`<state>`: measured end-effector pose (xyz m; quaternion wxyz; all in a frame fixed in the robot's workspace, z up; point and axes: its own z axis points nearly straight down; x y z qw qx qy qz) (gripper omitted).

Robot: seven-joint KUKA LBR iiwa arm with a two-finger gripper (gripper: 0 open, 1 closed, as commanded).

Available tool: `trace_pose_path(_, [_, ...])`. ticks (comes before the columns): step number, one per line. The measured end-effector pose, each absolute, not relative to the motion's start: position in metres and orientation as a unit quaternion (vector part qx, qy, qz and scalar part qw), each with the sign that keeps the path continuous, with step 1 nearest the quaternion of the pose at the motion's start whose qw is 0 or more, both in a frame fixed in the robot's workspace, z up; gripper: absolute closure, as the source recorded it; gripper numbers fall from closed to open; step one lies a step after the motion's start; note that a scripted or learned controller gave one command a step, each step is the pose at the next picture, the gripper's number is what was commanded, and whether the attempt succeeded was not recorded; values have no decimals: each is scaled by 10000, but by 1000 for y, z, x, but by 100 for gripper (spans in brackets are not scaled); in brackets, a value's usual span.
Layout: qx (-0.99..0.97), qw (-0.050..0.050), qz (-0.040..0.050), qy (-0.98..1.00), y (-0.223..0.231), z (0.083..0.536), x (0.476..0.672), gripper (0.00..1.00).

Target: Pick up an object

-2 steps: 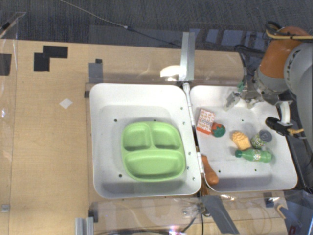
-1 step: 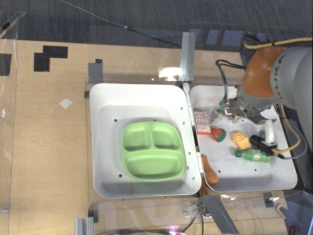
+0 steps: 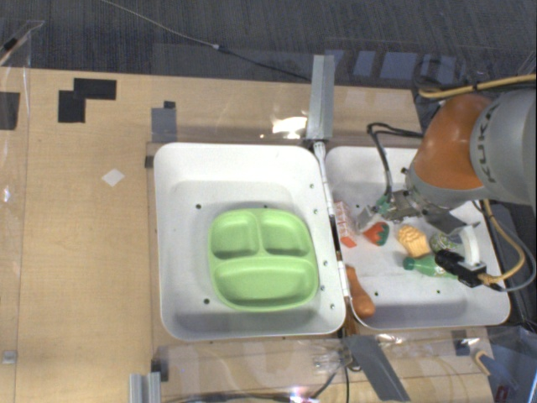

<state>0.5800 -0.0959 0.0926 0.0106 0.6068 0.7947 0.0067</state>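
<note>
My gripper (image 3: pixel 384 215) is low in the right bin (image 3: pixel 419 305), under the orange band of the arm (image 3: pixel 449 154). Just below it lies a small red-orange object (image 3: pixel 377 234), touching or nearly touching the gripper's tip. To its right are a yellow textured piece (image 3: pixel 412 240) and a green object (image 3: pixel 422 264). An orange carrot-like piece (image 3: pixel 360 295) rests against the bin's left wall near the front. A small red bit (image 3: pixel 348 242) and a pale packet (image 3: pixel 340 215) lie by the same wall. I see nothing lifted off the bin floor.
The left bin (image 3: pixel 180 183) holds a green divided plate (image 3: pixel 264 257). A metal divider (image 3: pixel 320 99) runs between the bins. Cables and a black and white fitting (image 3: pixel 463 259) trail at the right bin's right side.
</note>
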Motion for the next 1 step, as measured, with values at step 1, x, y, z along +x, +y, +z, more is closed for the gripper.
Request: trace_pose_path(1, [6055, 92, 91, 7957, -93, 103, 583, 100])
